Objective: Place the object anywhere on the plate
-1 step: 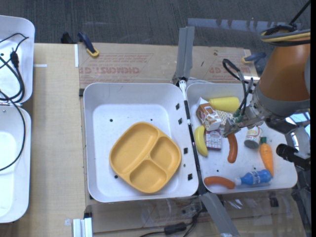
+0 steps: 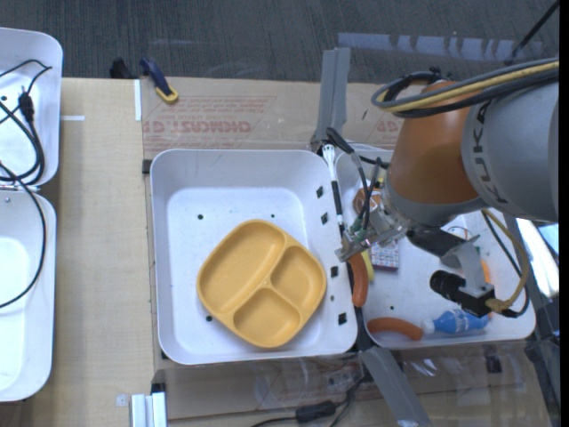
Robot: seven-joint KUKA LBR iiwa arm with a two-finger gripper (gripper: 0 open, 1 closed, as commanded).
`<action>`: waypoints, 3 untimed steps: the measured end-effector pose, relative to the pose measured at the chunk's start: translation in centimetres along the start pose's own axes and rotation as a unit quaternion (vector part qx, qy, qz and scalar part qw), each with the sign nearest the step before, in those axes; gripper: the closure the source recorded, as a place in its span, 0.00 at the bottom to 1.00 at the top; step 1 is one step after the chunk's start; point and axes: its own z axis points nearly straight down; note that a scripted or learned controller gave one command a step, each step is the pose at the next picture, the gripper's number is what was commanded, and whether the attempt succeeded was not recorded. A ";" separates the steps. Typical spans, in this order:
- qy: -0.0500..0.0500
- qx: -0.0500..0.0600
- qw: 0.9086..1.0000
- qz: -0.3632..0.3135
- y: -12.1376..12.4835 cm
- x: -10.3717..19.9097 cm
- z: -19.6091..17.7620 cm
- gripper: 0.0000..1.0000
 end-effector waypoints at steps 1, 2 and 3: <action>0.000 0.000 0.989 -0.149 1.9 7.2 0.9 1.00; -0.001 -0.002 0.989 -0.148 0.1 8.8 -15.8 1.00; -0.001 0.000 0.992 -0.128 1.6 13.1 -4.6 1.00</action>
